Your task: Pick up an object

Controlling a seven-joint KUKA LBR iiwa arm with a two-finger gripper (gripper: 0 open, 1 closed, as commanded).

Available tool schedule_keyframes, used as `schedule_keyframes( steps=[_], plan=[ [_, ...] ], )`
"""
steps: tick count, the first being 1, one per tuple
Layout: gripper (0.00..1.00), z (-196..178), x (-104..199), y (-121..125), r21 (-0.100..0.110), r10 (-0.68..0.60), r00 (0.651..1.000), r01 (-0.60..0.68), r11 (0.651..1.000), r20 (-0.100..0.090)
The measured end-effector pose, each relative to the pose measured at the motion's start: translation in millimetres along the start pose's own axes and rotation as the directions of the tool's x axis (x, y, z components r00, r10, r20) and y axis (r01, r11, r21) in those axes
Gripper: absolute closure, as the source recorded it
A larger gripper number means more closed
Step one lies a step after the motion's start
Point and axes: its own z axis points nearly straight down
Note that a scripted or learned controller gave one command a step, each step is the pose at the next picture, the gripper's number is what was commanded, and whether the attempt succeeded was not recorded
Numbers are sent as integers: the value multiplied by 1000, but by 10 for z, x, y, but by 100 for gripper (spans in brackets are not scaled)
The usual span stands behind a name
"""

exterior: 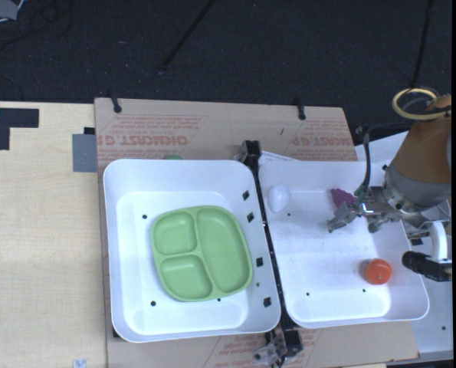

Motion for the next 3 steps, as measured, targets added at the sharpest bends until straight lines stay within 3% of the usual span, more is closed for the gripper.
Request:
schedule_keyframes(
  steps=[1,2,3],
  plan=[
    [0,636,32,26,-1,1,1000,-1,1000,0],
    [0,679,36,22,-4,4,1000,-4,1000,1],
    [100,570,28,22,-4,7,1000,-7,1000,1]
  ],
)
